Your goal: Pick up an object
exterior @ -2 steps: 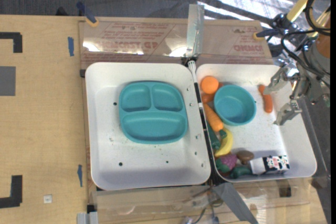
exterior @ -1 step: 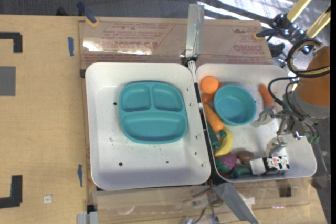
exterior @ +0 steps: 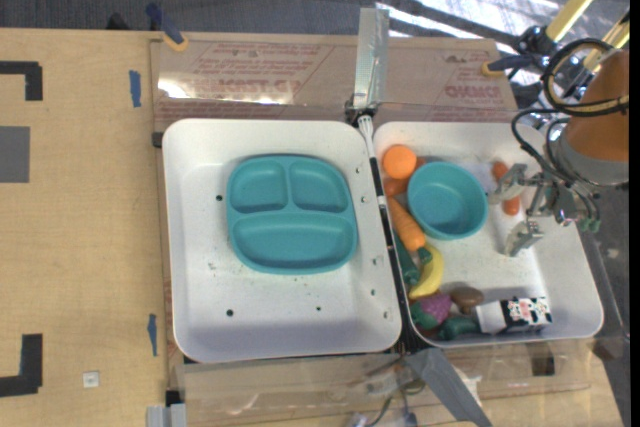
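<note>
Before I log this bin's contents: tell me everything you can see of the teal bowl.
The teal bowl is round, smooth and plastic-looking, upright with its hollow showing nothing inside. It sits in the right bin, near the divider. An orange ball touches its upper-left rim and a carrot lies along its lower-left side.
</note>
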`<state>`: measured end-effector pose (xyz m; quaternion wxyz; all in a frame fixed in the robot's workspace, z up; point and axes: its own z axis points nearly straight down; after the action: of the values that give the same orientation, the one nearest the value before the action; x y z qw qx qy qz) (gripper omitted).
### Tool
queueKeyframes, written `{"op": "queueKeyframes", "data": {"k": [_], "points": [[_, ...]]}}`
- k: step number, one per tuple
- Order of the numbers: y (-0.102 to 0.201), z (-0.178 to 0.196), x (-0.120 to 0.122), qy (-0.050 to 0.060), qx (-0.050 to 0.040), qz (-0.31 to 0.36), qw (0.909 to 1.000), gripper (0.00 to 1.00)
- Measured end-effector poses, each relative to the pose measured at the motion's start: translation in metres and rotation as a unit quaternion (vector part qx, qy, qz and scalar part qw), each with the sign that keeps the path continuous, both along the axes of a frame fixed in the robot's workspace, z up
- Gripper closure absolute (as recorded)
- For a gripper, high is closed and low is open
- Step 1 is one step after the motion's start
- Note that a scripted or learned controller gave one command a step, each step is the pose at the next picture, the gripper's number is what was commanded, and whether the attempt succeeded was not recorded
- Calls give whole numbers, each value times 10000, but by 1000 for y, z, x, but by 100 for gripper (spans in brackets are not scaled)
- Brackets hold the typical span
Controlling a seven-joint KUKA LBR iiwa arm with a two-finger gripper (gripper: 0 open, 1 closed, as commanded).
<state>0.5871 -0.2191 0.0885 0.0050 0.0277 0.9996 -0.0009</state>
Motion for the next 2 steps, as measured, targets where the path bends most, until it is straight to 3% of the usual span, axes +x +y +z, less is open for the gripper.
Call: {"op": "queueKeyframes", "data": {"k": [1, 2], "points": [[-4, 0, 72, 28, 11, -810, 9967, 0], [-3, 15, 76, -47, -12, -792, 9968, 100]]}}
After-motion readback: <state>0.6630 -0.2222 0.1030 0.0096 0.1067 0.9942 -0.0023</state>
